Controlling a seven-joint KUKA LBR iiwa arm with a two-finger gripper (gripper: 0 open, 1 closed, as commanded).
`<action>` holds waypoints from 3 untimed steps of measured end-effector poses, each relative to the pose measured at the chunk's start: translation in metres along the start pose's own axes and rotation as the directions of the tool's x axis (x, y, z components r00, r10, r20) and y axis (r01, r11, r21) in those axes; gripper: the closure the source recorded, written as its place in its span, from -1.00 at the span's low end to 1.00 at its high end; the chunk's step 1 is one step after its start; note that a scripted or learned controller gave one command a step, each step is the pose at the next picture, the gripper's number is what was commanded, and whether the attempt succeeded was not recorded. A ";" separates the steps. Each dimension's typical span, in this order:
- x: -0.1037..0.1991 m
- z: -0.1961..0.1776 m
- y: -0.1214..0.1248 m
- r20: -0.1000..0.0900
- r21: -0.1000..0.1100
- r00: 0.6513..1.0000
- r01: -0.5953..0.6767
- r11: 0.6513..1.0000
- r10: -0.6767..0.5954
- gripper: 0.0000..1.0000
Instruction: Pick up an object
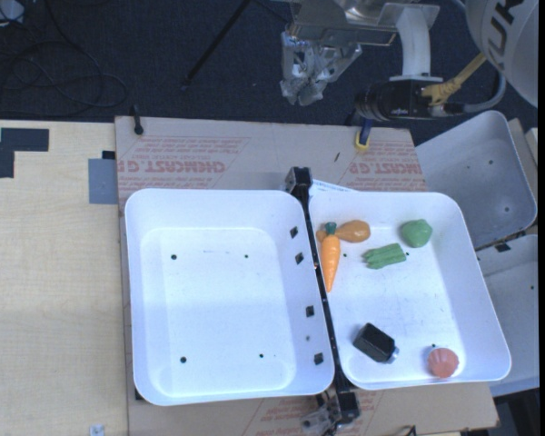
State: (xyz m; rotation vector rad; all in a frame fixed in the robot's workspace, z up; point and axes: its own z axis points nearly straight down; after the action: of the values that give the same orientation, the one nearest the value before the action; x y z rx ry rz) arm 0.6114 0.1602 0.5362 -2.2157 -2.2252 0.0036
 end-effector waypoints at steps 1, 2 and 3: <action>0.058 -0.001 -0.083 0.000 0.004 1.000 0.004 1.000 -0.004 1.00; 0.057 -0.010 -0.079 0.003 0.006 1.000 0.003 1.000 -0.003 1.00; 0.058 -0.019 -0.079 0.005 0.010 1.000 0.008 1.000 -0.008 1.00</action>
State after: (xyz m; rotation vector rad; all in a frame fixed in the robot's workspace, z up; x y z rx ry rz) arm 0.5318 0.2179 0.5555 -2.2039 -2.2311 0.0204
